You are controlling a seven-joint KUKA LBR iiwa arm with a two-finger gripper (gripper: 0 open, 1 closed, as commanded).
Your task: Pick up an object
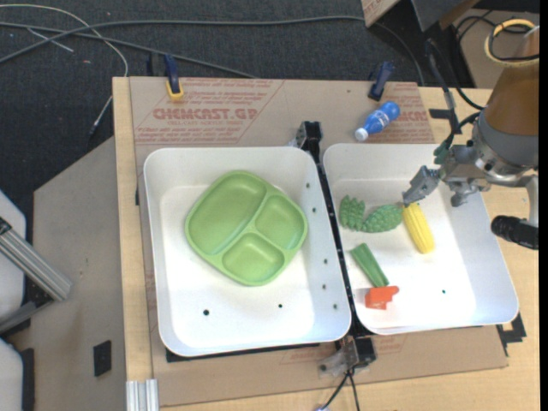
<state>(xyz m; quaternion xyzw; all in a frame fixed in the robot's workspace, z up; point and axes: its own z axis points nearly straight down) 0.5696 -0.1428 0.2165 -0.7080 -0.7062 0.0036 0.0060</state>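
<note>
The right bin holds a yellow corn cob, a bumpy green leafy piece, a flat green stick and a small orange-red piece. My gripper hovers over the back of this bin, just above and to the right of the corn cob. Its two grey fingers stand apart, open, with nothing between them. A green divided plate lies in the left bin.
A small blue bottle lies on the cardboard behind the right bin. Clamps hold the board's back edge. A black latch sits between the bins. The arm's orange band rises at the right.
</note>
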